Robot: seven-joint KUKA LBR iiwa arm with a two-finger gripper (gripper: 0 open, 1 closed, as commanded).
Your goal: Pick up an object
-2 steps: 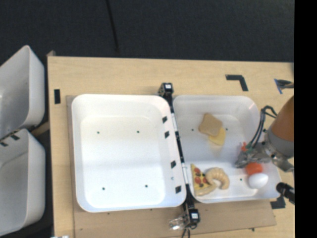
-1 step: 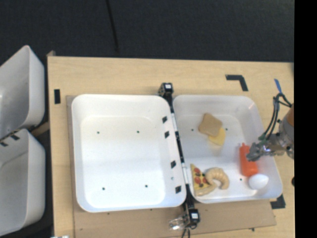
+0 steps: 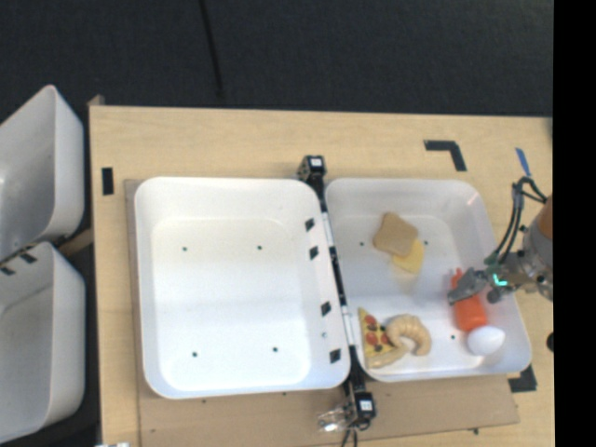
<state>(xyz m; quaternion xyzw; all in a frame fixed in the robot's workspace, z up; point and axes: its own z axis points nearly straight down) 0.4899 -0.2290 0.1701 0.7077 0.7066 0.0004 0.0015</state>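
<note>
At the frame's lower right, the tool [image 3: 466,290] (its state cannot be told) is poised by the orange carrot [image 3: 470,311], judged light, rigid, best gripped mid-body.

No legible text, label, brand, number or sign anywhere on the counter [image 3: 233,138], on either white bin [image 3: 158,203], or on the items lying in the right-hand bin [image 3: 466,198]. Black corner marks [image 3: 447,152] and small black tabs on the counter's wood surface, plain, bearing no lettering. Small dark dots on the bin floors, too tiny to read as characters.
</note>
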